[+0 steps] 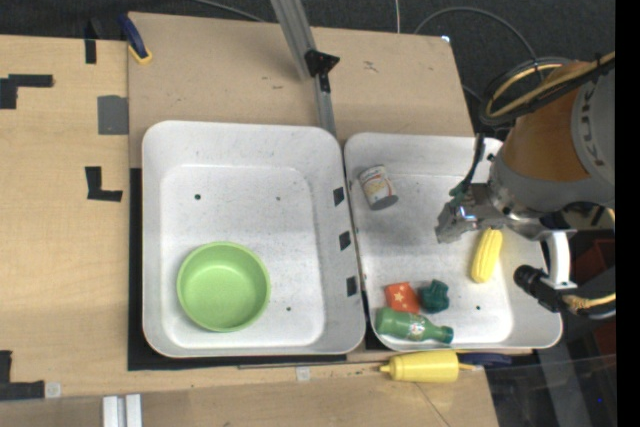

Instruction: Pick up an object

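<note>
one green bowl (223, 286) in left bin (160, 215), five items in right bin (420, 155), end effector (455, 220) grip state unclear

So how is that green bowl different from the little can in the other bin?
The green bowl is wide, open and plain bright green; the small can is narrow, closed and greyish with a label. The bowl stands upright in the left bin, while the can seems to lie tilted in the right bin. Both are round containers, untouched by the arm.

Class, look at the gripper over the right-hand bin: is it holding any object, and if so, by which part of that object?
Nothing shows between the fingers of the gripper. It hangs over the right bin's bare floor, left of the yellow corn.
</note>
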